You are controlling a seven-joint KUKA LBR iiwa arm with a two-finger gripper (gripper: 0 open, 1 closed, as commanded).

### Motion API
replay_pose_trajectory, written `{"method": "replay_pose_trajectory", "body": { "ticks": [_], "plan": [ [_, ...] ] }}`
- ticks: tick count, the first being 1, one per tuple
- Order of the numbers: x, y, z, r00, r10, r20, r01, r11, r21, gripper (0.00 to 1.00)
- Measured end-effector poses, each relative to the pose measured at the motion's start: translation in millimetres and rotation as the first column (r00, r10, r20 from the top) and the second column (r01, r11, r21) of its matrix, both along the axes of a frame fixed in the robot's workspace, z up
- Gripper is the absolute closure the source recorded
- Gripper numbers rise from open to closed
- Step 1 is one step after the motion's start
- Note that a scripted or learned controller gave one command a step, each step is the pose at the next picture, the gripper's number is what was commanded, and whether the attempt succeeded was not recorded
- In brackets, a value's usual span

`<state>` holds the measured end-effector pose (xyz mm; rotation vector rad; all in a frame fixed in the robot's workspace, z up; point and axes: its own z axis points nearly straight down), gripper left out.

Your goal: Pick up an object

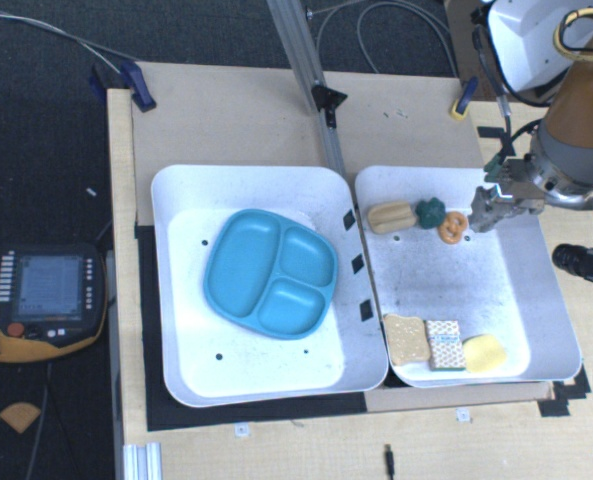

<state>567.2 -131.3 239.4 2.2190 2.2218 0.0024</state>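
Observation:
The right bin (536, 268) holds a tan bread roll (391, 216), a small dark green item (431, 210) and an orange pretzel-shaped piece (453, 228) along its far side. A beige cracker (407, 339), a patterned block (444, 345) and a yellow lemon-like piece (484, 353) lie in a row at its near edge. My gripper (484, 211) hangs over the bin's far right part, just right of the orange piece. I see nothing held in it.
A blue divided plate (271, 272) lies in the left bin (176, 298). A slanted metal post (306, 48) rises behind the bins. A handheld control pendant (44, 298) rests off the bench to the left.

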Motion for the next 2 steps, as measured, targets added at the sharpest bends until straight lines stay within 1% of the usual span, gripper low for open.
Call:
{"method": "replay_pose_trajectory", "body": {
  "ticks": [1, 2],
  "plan": [
    [6, 46, -4, 1.0, 0.005, -0.003, -0.005, 1.0, 0.002, 1.0],
    [27, 108, -7, 1.0, 0.007, 0.0, -0.007, 1.0, 0.003, 1.0]
  ]
}}
